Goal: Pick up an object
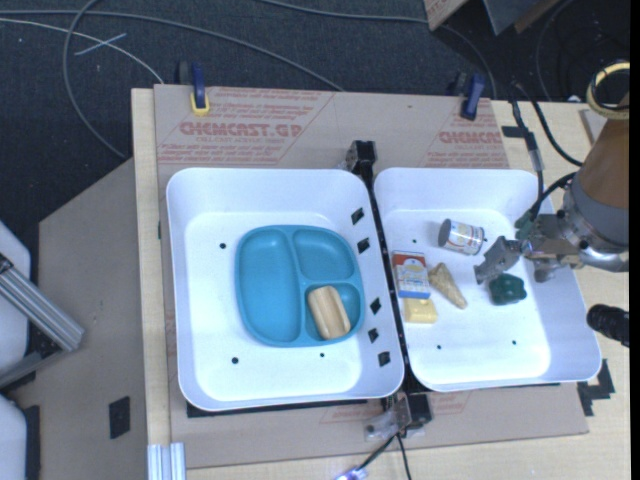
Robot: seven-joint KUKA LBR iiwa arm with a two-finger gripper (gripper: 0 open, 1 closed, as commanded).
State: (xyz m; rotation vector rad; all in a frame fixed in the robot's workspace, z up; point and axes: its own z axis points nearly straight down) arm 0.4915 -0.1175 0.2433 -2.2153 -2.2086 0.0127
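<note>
In the right bin (470, 363) lie a small silver can (461, 235), a red and white packet (411, 274), a yellow block (420, 311), a tan wedge (449, 285) and a dark green lump (508, 289). My gripper (519, 264) hangs over the bin's right side, open, with one grey finger (494, 260) left of the green lump and the other nearer the bin wall. The green lump sits just in front of the fingertips, with nothing held between the fingers.
The left bin (200, 268) holds a blue divided plate (275, 278) with a tan bread roll (329, 310) in its near right compartment. A black clip-lined divider (373, 258) separates the bins. Cables run behind the bench.
</note>
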